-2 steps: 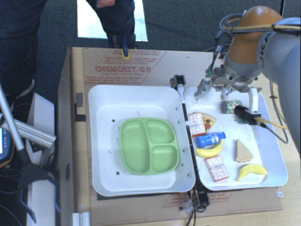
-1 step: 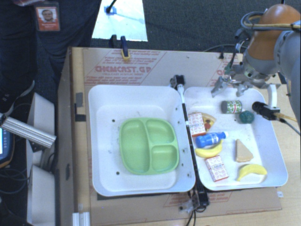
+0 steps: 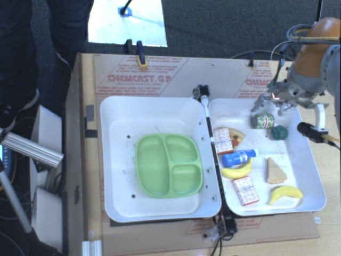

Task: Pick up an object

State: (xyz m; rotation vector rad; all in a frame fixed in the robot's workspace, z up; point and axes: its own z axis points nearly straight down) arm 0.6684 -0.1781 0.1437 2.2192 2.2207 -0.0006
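Observation:
My gripper (image 3: 271,109) hangs over the far end of the right bin (image 3: 314,170), its two fingers spread open. Just below it a small green and white can (image 3: 262,121) lies on its side, apart from the fingertips, with nothing between the fingers. A dark green lump (image 3: 278,132) rests to the can's right. Nearer the front lie a blue bottle (image 3: 238,157), a banana (image 3: 236,170), a tan bread wedge (image 3: 275,170), a red and white box (image 3: 245,190) and a second banana (image 3: 284,194).
The left bin (image 3: 114,143) holds a green divided plate (image 3: 169,165). Another red and white box (image 3: 221,141) and a pizza slice (image 3: 237,137) lie by the divider between the bins. A black cable end (image 3: 311,132) juts over the right bin's far right side.

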